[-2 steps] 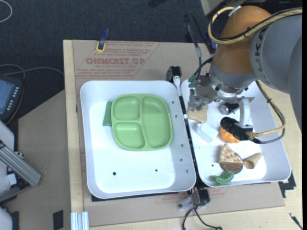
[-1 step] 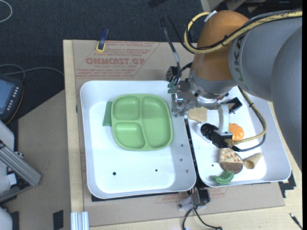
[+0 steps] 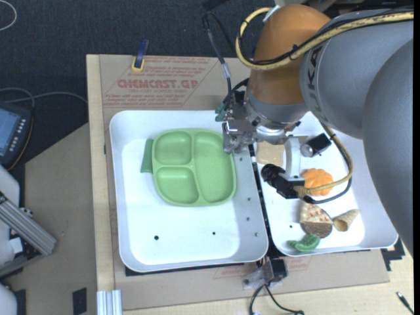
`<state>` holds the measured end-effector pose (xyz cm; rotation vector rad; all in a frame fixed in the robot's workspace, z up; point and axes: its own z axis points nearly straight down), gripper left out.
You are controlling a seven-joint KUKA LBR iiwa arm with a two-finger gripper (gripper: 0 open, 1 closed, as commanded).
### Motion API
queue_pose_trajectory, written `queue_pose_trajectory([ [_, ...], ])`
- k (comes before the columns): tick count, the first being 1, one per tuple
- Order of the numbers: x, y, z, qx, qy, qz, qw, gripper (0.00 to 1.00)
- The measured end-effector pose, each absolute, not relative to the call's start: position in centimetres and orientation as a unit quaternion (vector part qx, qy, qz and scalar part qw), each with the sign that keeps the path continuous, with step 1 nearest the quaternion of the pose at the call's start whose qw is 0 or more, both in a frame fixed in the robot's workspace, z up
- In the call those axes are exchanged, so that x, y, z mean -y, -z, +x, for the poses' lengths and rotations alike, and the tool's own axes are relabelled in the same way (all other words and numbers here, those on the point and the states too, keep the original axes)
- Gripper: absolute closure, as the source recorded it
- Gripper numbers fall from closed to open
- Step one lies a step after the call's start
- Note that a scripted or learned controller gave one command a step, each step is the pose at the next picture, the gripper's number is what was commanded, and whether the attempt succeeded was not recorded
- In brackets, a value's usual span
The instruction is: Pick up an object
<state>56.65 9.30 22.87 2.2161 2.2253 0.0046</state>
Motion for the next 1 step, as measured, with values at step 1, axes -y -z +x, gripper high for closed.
queue_pose_trajectory([
  [1,-7.51,-21.91,55.54,-0.706,0.0015,0.708,-0.001,1.0],
])
